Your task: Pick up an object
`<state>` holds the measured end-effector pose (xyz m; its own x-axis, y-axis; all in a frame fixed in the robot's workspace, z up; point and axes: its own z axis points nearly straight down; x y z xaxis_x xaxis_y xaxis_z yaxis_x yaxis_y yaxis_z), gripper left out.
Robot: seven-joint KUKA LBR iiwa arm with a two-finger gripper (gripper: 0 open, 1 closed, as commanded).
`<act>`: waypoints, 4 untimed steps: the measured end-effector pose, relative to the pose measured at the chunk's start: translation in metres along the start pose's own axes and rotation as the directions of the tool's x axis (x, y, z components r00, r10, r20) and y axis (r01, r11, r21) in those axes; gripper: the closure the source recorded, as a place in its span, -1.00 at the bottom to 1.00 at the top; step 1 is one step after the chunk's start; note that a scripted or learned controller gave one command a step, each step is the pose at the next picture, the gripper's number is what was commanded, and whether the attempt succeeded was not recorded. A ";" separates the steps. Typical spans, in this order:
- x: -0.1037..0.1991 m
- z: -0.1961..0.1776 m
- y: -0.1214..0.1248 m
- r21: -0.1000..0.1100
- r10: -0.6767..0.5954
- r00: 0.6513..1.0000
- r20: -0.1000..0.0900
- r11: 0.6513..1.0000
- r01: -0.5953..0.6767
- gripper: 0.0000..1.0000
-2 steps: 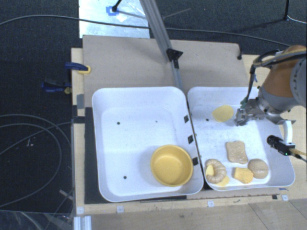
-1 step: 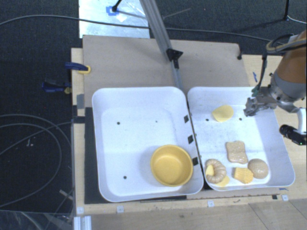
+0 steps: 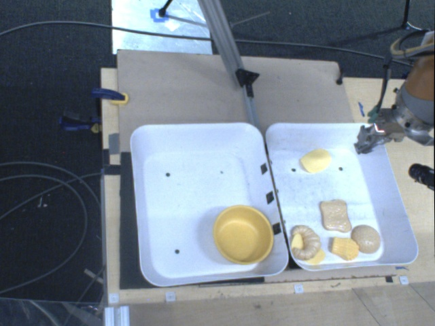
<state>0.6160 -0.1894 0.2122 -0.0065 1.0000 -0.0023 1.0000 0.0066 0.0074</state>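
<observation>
Gripper [image 3: 368,139] hovers at the right bin's [image 3: 394,202] 2 o'clock rim; can't tell if it's open. Nearest target, the pale yellow piece [image 3: 316,161], sits toward 12 in that bin. I'd center above it, then drop straight.

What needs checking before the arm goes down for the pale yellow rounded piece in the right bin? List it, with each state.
1. Target in view: the pale yellow rounded piece lies in the shallow white right bin, unobstructed. Ok.
2. Room around it: it lies apart from the tan flat slice and the pieces at the near edge. Ok.
3. Gripper over target: the two-finger gripper sits at the bin's far right rim, beside the piece, not above it. Not ok.
4. Finger opening: too small and dark to read. Cannot tell.
5. Nothing carried already: cannot tell.
6. The yellow round bowl in the left bin lies off the path. Ok.
</observation>
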 end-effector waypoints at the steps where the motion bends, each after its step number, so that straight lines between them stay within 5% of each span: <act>1: 0.002 -0.065 0.000 -0.002 -0.001 1.000 0.001 1.000 0.001 1.00; 2: 0.002 -0.070 0.001 0.003 -0.001 1.000 -0.001 1.000 0.001 1.00; 4: 0.108 -0.072 -0.037 0.006 -0.003 1.000 -0.004 1.000 0.003 1.00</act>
<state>0.5778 -0.0816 0.2834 -0.0099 0.9999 0.0016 0.9999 0.0099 0.0014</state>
